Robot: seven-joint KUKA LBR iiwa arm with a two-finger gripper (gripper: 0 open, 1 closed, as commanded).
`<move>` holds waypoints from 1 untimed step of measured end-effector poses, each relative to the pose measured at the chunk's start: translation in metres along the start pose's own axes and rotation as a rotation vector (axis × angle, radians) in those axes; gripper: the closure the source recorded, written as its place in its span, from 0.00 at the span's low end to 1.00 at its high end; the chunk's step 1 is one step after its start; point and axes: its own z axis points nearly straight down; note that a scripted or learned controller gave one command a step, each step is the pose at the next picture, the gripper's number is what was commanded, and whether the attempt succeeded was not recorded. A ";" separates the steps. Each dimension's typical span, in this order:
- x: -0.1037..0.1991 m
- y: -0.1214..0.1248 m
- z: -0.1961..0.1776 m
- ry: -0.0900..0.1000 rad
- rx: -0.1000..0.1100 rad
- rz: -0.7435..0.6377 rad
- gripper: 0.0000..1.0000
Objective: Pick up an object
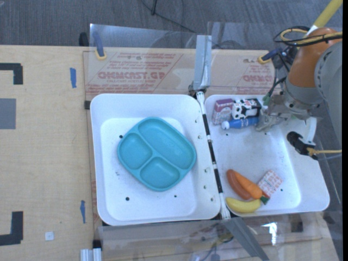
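Observation:
In the right bin (307,192), several small objects lie in two groups. At the back sit a pinkish carton (221,112), a black-and-white cow toy (244,109) and a blue bottle (242,123) lying on its side. Near the front lie an orange carrot (244,185), a yellow banana (243,205) and a pink checkered packet (270,182). My gripper (265,125) is low at the back of this bin, right beside the blue bottle's right end and just below the cow toy. Nothing shows as held.
The left bin (100,162) holds a blue divided plate (156,153). A metal divider post (202,64) and a clear panel stand behind the bins. The arm's orange band (307,58) and cables (326,152) hang over the right bin's right side.

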 end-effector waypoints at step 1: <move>0.002 0.001 -0.001 0.000 -0.002 -0.003 0.00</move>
